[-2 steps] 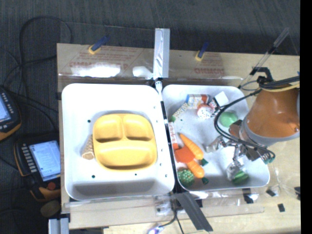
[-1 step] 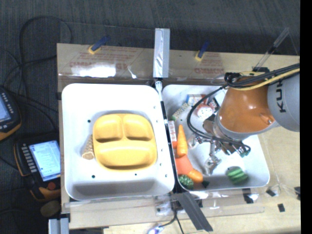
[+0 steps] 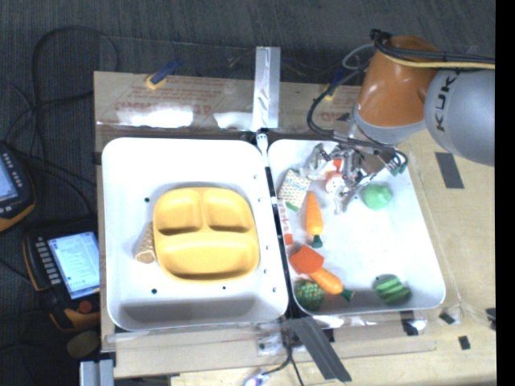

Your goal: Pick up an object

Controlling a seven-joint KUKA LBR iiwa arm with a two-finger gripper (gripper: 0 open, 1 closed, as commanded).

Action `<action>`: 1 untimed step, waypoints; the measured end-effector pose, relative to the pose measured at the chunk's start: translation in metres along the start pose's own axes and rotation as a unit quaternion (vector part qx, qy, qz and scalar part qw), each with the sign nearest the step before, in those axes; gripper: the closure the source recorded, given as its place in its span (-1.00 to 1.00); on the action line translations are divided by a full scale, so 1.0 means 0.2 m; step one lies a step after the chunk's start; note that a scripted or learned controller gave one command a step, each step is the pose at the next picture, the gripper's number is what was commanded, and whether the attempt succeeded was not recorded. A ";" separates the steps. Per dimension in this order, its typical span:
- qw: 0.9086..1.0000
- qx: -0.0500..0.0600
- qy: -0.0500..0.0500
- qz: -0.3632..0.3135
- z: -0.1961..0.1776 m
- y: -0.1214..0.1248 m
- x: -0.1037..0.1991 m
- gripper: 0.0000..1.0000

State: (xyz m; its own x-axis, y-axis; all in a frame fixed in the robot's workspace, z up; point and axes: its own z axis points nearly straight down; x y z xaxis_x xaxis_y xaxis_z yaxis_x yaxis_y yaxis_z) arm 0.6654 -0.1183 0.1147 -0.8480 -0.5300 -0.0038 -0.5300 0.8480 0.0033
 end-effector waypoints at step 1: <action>0.997 0.010 -0.014 0.072 0.08 0.19 0.12 -1.00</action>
State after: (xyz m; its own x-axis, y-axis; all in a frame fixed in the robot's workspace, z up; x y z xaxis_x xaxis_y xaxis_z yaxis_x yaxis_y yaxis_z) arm 0.6246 -0.0984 0.0981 -0.9147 -0.4029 -0.0323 -0.4026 0.9153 -0.0148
